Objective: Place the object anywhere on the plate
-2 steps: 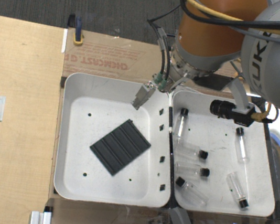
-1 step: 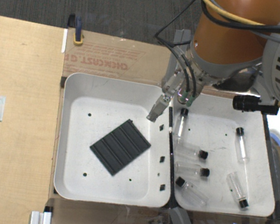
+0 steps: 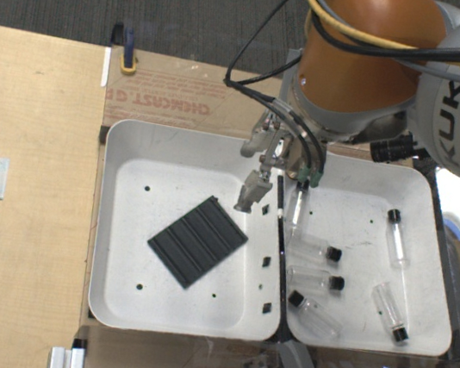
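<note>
Carrying a Vial Toward the Plate

Evidently, the end effector [image 3: 275, 188] hung over the seam between the two bins, its fingers closed on a clear vial [image 3: 295, 205] that hung upright between them. The dark ribbed plate [image 3: 198, 241] lay below and to its left in the left bin [image 3: 122, 204]. A good placement, judging from this, called for moving fully over the plate's middle before lowering and releasing.

Around the dark ribbed plate [image 3: 198, 241] in the left bin [image 3: 109, 228]: bare white floor on every side, open from above. Up and right of plate: gripper [image 3: 274, 191] hanging low over the shared bin wall. Right of plate, beyond that wall: about five clear vials [image 3: 321, 252], perhaps more, scattered.
</note>
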`<move>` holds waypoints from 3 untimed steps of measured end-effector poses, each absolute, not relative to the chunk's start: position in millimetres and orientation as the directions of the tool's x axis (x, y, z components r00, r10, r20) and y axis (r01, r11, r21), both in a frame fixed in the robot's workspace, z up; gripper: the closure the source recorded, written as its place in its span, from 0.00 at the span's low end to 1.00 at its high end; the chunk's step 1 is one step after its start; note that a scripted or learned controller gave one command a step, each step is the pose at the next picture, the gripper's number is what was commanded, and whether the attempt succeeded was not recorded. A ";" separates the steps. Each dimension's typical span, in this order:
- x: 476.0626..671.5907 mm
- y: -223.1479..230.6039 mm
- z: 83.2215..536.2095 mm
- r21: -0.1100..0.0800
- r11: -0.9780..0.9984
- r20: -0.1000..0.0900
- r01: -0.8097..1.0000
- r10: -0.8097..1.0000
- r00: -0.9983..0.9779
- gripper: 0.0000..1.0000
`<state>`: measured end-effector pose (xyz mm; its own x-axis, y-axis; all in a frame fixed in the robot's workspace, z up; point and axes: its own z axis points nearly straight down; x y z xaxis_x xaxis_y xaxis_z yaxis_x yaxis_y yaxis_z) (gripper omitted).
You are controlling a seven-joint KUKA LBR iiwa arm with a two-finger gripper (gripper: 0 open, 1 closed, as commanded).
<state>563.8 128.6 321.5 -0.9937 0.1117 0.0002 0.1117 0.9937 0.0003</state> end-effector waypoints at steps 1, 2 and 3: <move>572.6 161.3 409.2 0.001 0.959 -0.005 -0.285 -0.285 -0.959 0.00; 643.9 201.5 355.9 0.001 0.815 -0.005 -0.579 -0.579 -0.815 0.00; 660.2 207.7 313.8 0.001 0.717 -0.003 -0.697 -0.697 -0.717 0.00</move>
<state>660.2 207.7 313.8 -0.7174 -0.6967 -0.0035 -0.6967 0.7174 0.0007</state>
